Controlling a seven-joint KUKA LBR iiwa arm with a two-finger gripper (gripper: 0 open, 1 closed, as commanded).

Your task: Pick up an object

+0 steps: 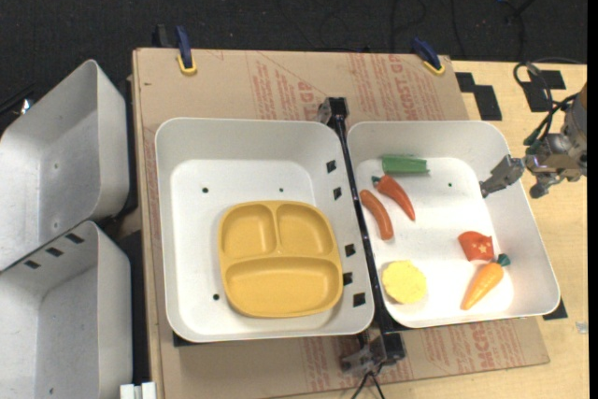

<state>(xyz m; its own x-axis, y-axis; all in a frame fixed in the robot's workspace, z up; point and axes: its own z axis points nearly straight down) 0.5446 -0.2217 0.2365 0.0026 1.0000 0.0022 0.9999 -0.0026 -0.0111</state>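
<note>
The right bin point(439, 137) holds several toy foods. A green block point(404, 164) lies at the back, with a red chili point(397, 195) and an orange-red sausage point(377, 213) in front of it. A yellow round piece point(405, 282) sits near the front, and a red pepper point(476, 245) and a carrot point(483, 284) lie to the right. My gripper point(519, 181) hangs over the bin's right rim, open, nothing between its fingers. It is above and right of the red pepper.
The left bin point(187, 145) holds a yellow divided plate point(278, 257). A black divider point(350, 201) runs between the bins. Spare white bins point(56, 173) stand off the bench at the left. Cables trail by the gripper at the right edge.
</note>
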